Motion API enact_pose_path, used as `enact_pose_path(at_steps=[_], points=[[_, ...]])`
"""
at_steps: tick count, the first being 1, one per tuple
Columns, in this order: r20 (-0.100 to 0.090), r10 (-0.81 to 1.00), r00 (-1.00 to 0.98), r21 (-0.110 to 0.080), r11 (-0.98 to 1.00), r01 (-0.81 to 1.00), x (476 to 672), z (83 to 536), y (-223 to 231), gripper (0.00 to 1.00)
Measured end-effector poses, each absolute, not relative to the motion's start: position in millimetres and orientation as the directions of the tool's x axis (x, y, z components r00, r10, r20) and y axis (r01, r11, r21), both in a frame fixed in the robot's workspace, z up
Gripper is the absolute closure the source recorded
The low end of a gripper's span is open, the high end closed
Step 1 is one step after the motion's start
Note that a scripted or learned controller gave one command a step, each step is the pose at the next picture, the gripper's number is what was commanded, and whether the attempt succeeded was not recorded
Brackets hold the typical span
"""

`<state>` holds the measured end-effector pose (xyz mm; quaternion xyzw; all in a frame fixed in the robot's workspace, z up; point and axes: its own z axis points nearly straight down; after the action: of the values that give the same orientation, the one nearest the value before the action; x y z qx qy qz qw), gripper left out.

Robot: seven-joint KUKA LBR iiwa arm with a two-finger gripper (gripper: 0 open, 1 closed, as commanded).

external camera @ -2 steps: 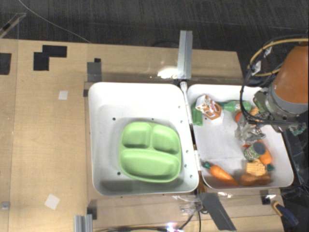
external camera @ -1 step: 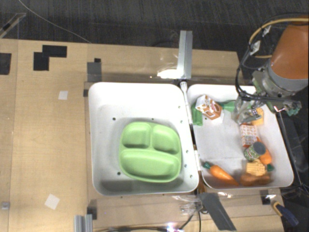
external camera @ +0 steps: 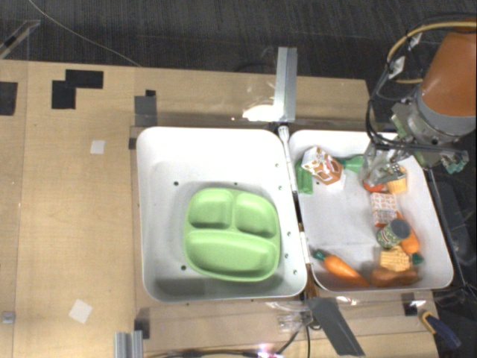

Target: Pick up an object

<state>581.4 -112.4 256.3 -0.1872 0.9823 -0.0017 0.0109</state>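
From my seat I see the arm [external camera: 447,80] reaching in from the right, its orange band high at the far right, with the gripper [external camera: 380,171] lowered into the far part of the right bin [external camera: 339,222]. I cannot tell whether the jaws are open or closed, and I cannot see anything clearly between them. Just beside the gripper lies a small orange and yellow packet [external camera: 397,183], and a little to its left a white and red carton with a green side [external camera: 320,166] sits near the far left corner of that bin. Nearer to me along the right wall lie a red and white checked piece [external camera: 383,204], a dark round tin [external camera: 390,234] and an orange piece [external camera: 409,243] touching it. In the near part of the same bin an orange carrot [external camera: 339,265] lies close to the left wall, with a yellow waffle-like piece [external camera: 393,260] and a brown piece [external camera: 393,277] further right, near the front rim. The left bin [external camera: 164,200] holds a green divided tray [external camera: 232,233], lying flat near its middle, with two small compartments on the far side and one long one on the near side. Both bins rest side by side on the pale wooden desk [external camera: 67,222], touching along their shared edge.
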Motion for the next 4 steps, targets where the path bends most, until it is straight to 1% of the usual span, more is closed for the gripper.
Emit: enact_pose_path(at_steps=[2, 3, 4], points=[[-0.041, -0.370, -0.928, -0.015, 0.929, -0.370, 586.4, 282, -110, 1.00], [-0.013, -0.229, -0.973, -0.002, 0.973, -0.229, 667.0, 308, -98, 1.00], [-0.025, -0.231, -0.973, -0.005, 0.973, -0.231, 669.1, 323, -97, 1.00]])
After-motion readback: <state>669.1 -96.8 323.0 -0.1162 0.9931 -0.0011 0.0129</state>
